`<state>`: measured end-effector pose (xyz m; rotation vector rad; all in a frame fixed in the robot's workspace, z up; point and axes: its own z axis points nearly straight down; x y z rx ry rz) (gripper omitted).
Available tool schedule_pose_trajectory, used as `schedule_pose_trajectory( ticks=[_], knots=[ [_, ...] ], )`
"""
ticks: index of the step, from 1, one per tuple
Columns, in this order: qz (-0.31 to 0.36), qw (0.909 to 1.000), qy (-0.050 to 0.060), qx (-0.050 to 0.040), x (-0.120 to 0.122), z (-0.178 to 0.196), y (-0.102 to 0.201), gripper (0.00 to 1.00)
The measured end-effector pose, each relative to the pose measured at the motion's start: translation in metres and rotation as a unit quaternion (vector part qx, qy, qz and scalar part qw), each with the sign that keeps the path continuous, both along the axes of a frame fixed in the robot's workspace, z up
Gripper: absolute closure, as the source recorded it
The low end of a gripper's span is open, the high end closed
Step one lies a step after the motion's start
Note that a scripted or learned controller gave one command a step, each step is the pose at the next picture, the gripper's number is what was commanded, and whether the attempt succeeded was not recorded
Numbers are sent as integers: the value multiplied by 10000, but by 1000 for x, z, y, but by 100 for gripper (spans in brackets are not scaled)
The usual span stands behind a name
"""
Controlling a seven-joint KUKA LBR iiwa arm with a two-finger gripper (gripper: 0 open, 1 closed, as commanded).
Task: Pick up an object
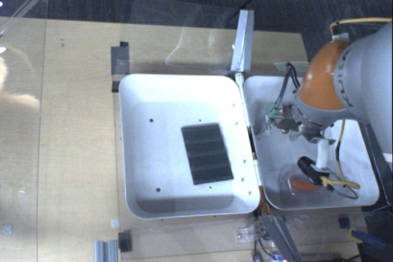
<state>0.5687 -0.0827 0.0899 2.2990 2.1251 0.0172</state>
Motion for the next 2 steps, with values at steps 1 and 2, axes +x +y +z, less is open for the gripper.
schedule_pose_trajectory(
  ticks=[1,2],
  knots=[
    [-488,9988,46,2,53,22,-52,0],
    [-218,9997,49,-3,12,90,-117,0]
  ],
)
